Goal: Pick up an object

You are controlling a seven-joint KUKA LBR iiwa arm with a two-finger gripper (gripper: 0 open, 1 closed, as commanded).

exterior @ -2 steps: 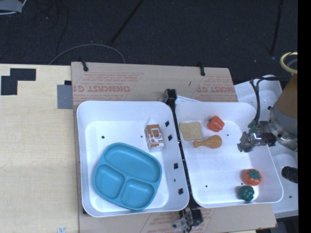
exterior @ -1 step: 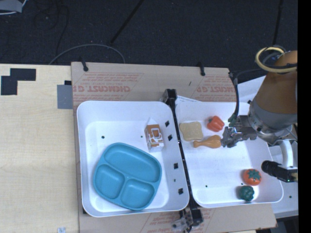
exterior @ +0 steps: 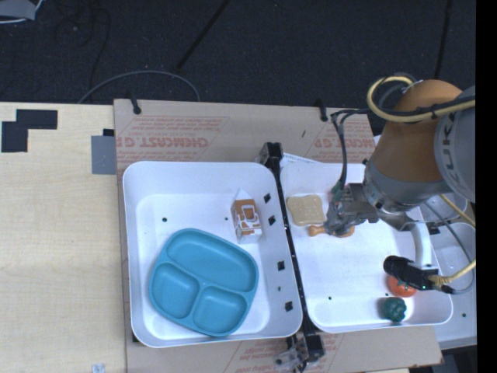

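Observation:
In the right bin, my gripper reaches down near the bin's left side. Directly beneath it lies a small orange-brown object, its right end hidden under the gripper; I cannot tell whether it is gripped. A tan square slice lies just left of the gripper. Toward the front right of this bin rest a red-orange round thing and a teal ball.
The left bin holds a blue divided plate and a small orange-and-white carton near its right wall. A black divider runs between the bins. Brown cardboard lies behind them.

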